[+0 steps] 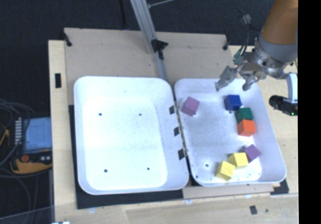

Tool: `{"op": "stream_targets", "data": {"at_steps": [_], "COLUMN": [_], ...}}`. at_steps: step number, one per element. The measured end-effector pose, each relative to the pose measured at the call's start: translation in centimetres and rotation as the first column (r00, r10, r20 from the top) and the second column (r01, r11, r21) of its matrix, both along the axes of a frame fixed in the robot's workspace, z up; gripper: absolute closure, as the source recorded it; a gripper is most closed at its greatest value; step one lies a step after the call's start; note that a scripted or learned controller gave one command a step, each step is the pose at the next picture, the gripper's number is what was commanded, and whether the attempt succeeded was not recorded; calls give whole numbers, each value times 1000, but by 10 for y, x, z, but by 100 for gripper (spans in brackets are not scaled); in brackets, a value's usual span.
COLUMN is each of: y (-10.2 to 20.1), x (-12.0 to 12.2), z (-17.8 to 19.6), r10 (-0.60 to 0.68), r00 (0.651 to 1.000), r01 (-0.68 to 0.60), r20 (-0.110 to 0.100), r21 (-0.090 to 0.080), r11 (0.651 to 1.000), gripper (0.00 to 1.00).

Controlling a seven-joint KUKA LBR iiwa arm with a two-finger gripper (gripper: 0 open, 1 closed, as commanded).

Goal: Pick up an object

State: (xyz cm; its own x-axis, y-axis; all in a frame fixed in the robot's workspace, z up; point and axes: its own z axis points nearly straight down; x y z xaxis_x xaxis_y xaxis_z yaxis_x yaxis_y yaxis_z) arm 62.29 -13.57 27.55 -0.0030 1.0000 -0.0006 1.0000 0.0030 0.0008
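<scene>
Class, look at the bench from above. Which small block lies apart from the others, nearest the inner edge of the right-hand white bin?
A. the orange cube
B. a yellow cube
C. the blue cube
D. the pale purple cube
D: the pale purple cube sits alone by the right-hand white bin's inner edge, while the blue cube, orange cube and yellow cubes lie further right.

A pale wooden bench (57, 118) stands on a dark, speckled floor (30, 7) that fills the far and left parts of the scene. A tan board (110, 52) lies across the bench top, with a black mat (80, 199) showing at its near left corner. A grey metal pole (140, 7) slants up from the board's far middle. On the floor to the left, black cables (12, 110) loop beside a blue box (39, 134). Light is even and soft
</scene>
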Motion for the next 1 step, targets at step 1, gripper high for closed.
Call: {"op": "stream_targets", "data": {"at_steps": [1], "y": [0], "x": [0], "z": [0], "r10": [0], "r00": [1000], "r01": [0], "r20": [0], "r21": [0], "r11": [1000], "gripper": [0]}}
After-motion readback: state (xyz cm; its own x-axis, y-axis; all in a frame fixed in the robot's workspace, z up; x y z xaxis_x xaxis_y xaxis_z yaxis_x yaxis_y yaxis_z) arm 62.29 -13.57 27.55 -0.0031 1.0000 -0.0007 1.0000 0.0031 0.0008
